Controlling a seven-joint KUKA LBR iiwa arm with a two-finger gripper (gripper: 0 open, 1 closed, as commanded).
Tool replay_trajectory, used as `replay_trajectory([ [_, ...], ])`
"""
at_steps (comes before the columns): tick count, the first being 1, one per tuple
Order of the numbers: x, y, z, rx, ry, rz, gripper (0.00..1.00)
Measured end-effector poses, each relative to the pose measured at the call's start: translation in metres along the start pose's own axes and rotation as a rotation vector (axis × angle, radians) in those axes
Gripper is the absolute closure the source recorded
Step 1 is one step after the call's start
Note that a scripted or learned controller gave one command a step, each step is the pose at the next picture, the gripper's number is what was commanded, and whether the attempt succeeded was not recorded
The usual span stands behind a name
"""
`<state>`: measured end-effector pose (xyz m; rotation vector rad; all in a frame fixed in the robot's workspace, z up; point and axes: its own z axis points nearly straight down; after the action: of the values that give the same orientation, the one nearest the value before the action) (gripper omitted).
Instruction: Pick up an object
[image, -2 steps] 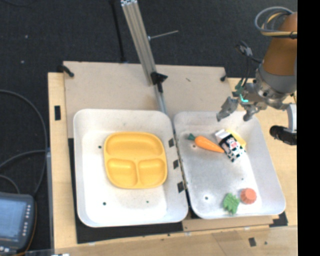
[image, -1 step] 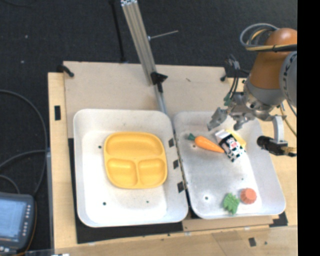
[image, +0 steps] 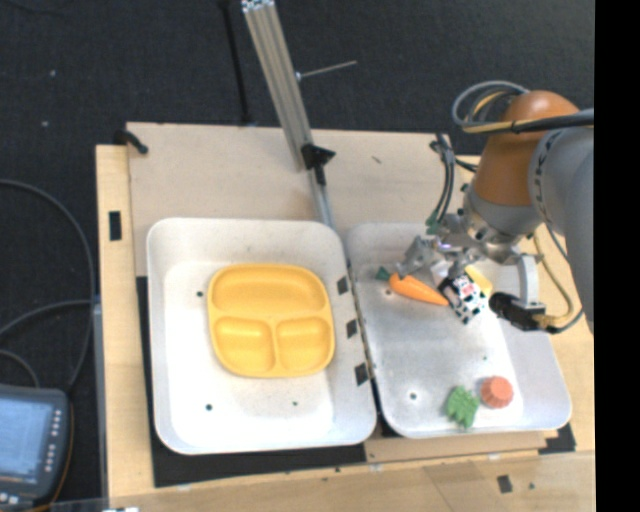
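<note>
I see the claw (image: 447, 262) low over the right white bin (image: 530, 400), just above the orange plastic carrot (image: 417, 290) and a black-and-white die (image: 466, 297). I cannot tell its opening. A yellow divided plastic plate (image: 270, 320) sits in the left white bin (image: 180, 400).

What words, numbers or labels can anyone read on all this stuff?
None can be read.
The small white block beside the carrot bears black and red marks, too blurred to tell.
The screen at lower left glows, but its contents are too small.
</note>
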<state>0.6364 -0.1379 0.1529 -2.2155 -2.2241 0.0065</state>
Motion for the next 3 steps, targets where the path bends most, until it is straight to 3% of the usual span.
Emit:
replay_trajectory([
  [1,-0.001,0.001,0.031,-0.007,0.0,0.002,0.0],
  [2,-0.002,0.002,0.021,-0.008,0.001,0.004,1.0],
  [3,-0.01,0.008,-0.027,-0.011,-0.001,0.003,1.0],
])
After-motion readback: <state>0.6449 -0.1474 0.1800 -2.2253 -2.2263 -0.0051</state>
